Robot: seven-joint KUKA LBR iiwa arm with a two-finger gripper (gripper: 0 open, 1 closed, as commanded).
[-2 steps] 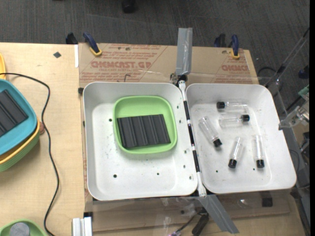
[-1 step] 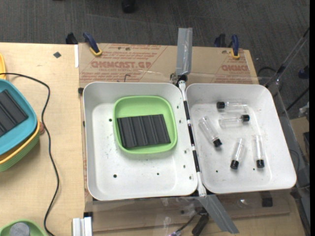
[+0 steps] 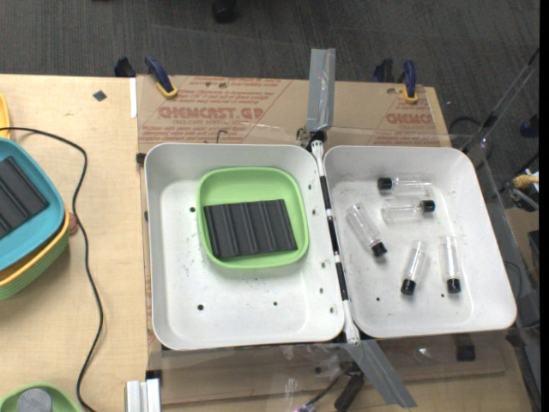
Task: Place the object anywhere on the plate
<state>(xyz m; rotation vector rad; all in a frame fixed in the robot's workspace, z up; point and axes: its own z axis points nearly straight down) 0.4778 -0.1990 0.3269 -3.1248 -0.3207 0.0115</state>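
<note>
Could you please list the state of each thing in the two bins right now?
Green plate: upright in the left bin, holding a dark ribbed mat, no tube on it.
Five clear tubes with black caps: capped, lying on their sides, scattered apart in the right bin.
Left bin: flat on the bench, beside the right bin.

The wooden bench (image 3: 69,333) carries two shallow white bins side by side, the left bin (image 3: 163,230) touching the right bin (image 3: 480,230) along the middle seam. A printed cardboard sheet (image 3: 257,106) lies under their far edges, clamped at both corners. A black cable (image 3: 90,256) snakes across the bare wood, and stacked teal and green trays (image 3: 26,221) sit at the left edge.
</note>
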